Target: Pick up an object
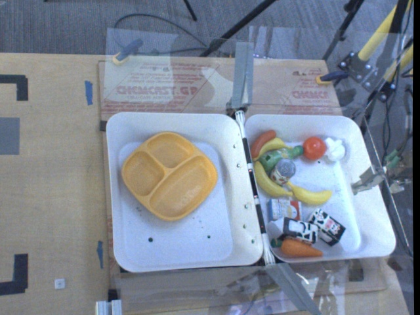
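While the arm waits at the right bin point(374, 238), nothing is lifted.
Jaws' state: cannot tell; approach the carrot point(300, 248) vertically, clear of the milk cartons point(315, 228).

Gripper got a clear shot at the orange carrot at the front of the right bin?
Probably yes. The carrot lies on top at the right bin's near edge, with only the black-and-white toys crowding it from behind. The gripper hangs nearby.

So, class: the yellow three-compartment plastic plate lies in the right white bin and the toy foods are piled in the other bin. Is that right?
Not quite. The camera view shows the yellow three-compartment plastic plate in the left white bin; the toy foods are piled in the other bin, the right one.
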`<action>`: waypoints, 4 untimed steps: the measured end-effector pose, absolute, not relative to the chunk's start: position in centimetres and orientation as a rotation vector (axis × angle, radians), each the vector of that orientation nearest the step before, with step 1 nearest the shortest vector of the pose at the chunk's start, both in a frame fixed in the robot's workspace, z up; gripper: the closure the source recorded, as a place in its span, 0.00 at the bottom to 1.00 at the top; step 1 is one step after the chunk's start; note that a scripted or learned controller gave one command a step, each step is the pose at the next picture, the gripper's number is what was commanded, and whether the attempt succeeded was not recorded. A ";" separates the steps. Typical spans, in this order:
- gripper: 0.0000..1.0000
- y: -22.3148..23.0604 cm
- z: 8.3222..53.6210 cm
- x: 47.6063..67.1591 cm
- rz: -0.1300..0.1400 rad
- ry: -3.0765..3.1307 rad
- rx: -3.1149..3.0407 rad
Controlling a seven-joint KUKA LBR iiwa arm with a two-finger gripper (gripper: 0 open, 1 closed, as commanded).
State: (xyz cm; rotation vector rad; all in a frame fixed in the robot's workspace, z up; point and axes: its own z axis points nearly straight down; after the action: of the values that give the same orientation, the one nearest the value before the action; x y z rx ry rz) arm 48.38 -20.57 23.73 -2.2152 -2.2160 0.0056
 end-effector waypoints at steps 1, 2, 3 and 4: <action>0.00 -18.4 11.3 51.0 0.002 -2.441 -1.973; 0.00 -15.0 15.8 47.8 0.005 -2.303 -2.126; 0.00 -15.1 11.3 51.7 -0.018 -2.301 -2.185; 0.00 -17.5 17.5 54.4 0.007 -1.907 -2.493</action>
State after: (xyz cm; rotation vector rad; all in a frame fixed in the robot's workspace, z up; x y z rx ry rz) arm 54.43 -17.54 17.51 -2.4932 -1.9066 0.0073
